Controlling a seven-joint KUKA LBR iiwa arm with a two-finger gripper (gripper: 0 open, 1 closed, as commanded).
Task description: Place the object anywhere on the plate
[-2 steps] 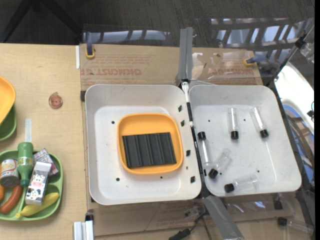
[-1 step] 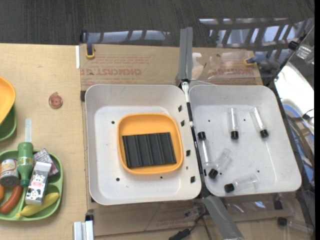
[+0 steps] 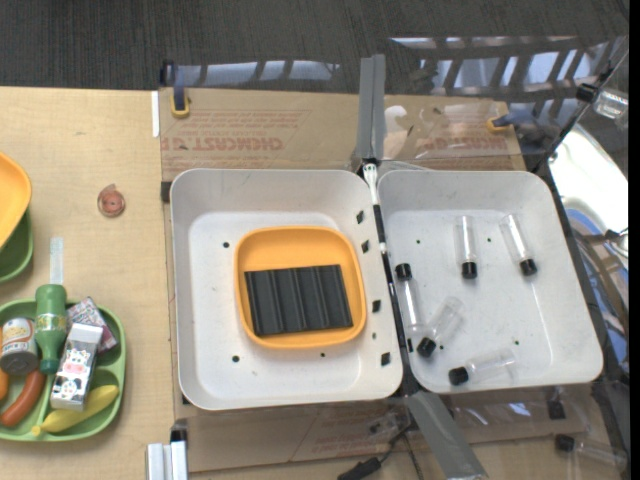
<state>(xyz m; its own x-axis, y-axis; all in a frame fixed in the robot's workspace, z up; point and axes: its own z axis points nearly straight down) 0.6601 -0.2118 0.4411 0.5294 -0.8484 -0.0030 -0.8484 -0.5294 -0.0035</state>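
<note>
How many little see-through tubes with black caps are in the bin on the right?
5. One tube and another lie at the back, one along the left wall, one mid-bin, one at the front.

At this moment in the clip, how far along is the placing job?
Nothing looks done yet. The orange plate in the left bin carries just a dark ribbed insert, no tube. Nothing is in hand: five clear tubes with black caps lie loose in the right bin, for example one near its middle. Still left: pick up a tube and set it on the plate.
</note>
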